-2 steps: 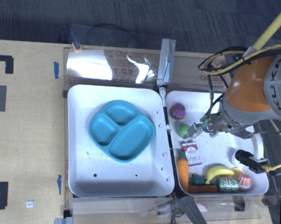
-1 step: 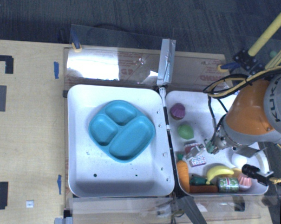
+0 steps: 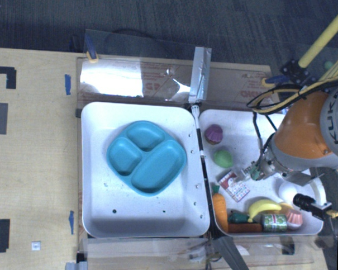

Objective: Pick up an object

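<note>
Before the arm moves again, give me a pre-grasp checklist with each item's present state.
1. End effector over the right white bin: ok.
2. Something between its fingers: cannot tell.
3. Small red-and-white packet lies just beside the end effector: ok.
4. Round green ball and purple round object lie apart from each other: ok.
5. Yellow banana, green can and orange carrot crowd the near edge: not ok.
</note>
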`<state>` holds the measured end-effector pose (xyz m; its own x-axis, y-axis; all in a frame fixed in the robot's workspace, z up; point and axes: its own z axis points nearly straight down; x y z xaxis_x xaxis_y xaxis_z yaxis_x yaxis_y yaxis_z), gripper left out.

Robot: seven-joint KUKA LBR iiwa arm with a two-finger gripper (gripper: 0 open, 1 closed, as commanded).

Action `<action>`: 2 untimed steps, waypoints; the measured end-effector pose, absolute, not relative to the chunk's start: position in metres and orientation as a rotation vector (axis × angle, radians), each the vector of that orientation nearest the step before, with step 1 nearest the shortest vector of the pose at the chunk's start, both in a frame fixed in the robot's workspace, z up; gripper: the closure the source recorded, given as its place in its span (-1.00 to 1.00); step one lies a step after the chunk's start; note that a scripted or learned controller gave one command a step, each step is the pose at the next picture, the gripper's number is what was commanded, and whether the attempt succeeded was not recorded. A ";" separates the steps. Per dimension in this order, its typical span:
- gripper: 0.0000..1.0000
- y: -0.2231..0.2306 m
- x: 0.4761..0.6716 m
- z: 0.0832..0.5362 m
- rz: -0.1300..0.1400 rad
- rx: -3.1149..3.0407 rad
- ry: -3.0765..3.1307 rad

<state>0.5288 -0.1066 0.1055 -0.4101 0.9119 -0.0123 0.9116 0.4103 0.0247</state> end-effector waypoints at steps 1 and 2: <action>1.00 -0.069 0.550 0.185 0.002 2.059 2.371; -1.00 -0.069 0.550 0.184 0.000 2.060 2.371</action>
<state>0.5497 -0.0690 0.1843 -0.1399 0.9902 -0.0005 0.9902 0.1399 0.0004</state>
